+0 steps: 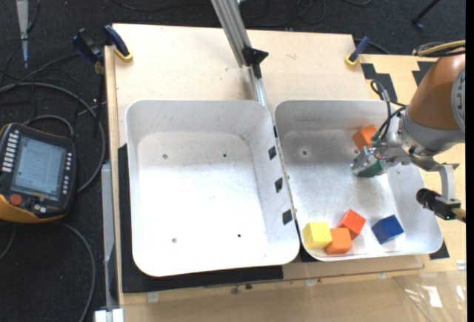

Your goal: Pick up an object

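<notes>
Orange block [364, 137] touches gripper [364, 167] beside right bin [318, 118] wall.

The arm [437, 102] is running off the frame's right edge, and its wrist is covering part of the orange block [364, 137] at centre right. The gripper [365, 165] is showing too small to read.

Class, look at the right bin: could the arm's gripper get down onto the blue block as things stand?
Probably yes: the blue block lies apart from the other blocks, with nothing on top, and the gripper is in the same bin.
</notes>
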Action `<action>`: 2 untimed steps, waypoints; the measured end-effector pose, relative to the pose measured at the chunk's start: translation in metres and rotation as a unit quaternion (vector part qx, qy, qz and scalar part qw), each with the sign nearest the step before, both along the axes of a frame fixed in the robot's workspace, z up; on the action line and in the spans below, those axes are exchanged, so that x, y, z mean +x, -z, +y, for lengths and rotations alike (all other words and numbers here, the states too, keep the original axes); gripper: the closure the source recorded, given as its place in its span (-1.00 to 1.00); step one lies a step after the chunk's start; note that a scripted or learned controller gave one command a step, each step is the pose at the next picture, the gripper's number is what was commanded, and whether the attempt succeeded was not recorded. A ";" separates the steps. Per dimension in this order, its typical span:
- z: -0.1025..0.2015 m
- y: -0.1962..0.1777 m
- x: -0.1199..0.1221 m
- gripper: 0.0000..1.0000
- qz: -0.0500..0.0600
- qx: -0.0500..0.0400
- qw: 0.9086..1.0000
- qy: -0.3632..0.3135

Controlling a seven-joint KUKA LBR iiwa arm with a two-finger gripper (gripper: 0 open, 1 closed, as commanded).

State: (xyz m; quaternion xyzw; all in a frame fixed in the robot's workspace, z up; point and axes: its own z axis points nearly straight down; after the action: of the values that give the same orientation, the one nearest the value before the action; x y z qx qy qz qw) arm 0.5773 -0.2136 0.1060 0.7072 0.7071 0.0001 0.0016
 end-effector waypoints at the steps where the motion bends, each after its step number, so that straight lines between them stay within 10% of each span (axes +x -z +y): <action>1: 0.114 -0.062 0.001 1.00 -0.001 0.003 1.000 -0.005; 2: 0.194 -0.135 -0.027 1.00 -0.002 0.003 1.000 -0.005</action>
State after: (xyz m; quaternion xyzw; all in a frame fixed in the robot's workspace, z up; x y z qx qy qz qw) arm 0.5500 -0.0199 0.2405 0.7034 0.7108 0.0033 0.0007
